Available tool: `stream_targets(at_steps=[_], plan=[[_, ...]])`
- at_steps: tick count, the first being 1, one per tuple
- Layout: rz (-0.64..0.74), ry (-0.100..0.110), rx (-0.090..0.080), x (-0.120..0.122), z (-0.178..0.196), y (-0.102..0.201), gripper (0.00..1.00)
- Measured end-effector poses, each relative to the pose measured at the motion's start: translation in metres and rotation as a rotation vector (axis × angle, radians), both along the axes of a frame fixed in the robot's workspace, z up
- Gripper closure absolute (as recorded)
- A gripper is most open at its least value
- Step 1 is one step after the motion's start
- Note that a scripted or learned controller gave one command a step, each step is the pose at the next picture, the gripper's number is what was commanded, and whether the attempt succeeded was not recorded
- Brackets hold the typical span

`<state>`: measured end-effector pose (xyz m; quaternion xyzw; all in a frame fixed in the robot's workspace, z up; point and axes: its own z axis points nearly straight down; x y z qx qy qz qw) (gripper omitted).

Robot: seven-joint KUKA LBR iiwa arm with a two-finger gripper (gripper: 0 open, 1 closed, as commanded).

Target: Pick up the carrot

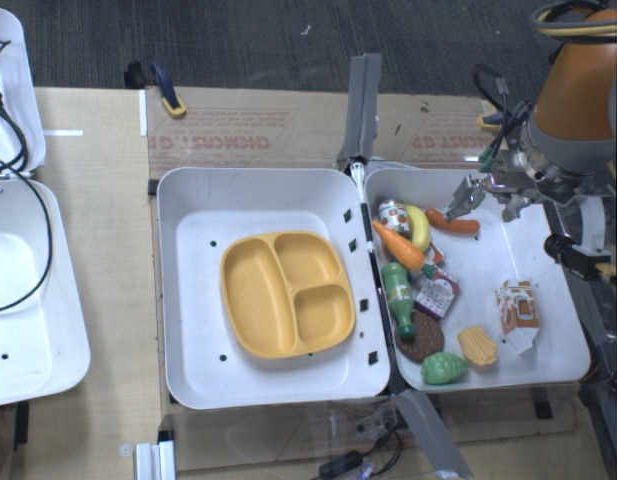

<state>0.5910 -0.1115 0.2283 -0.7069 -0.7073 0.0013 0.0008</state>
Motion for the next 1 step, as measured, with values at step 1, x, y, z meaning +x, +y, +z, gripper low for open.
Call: stream_targets(at_steps=[1], plan=[[-0.078,-0.007,-0.005,0.0601,-0.1234,0.0117,0.0]])
